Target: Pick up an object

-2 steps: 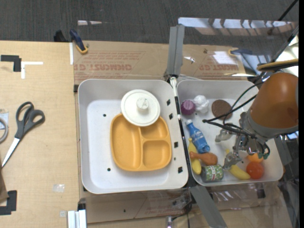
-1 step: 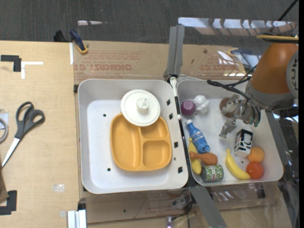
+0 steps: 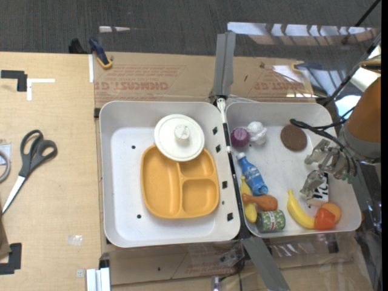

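Observation:
My gripper hangs low over the right side of the right bin, under the arm's orange band. It stands just above the top end of a banana and next to an orange-red pepper. A small black-and-white piece shows right by the gripper tip. Other objects in that bin are a blue bottle, a brown round disc, a purple ball, a white lump, a green-labelled can, a small yellow fruit and an orange piece.
The left bin holds a yellow divided tray with a white round lid over its far edge. Scissors lie on the bench at the left. Cables run along the right bin's far right corner.

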Controlling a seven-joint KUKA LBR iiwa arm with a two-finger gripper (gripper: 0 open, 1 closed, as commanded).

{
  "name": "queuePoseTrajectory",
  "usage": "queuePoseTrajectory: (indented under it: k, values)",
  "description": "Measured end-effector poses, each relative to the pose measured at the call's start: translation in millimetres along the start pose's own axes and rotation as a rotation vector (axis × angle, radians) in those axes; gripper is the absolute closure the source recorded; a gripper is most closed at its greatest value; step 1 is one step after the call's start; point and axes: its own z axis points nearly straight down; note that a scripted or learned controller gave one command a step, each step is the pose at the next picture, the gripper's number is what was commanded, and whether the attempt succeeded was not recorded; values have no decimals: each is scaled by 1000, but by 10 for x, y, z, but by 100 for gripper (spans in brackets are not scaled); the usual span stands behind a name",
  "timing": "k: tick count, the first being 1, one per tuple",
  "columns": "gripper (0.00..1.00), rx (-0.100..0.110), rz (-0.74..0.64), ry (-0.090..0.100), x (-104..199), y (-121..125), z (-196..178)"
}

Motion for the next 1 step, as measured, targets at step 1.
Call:
queuePoseTrajectory:
  k: [1]
  values:
    - [0,0,97,2,219,-97,12]
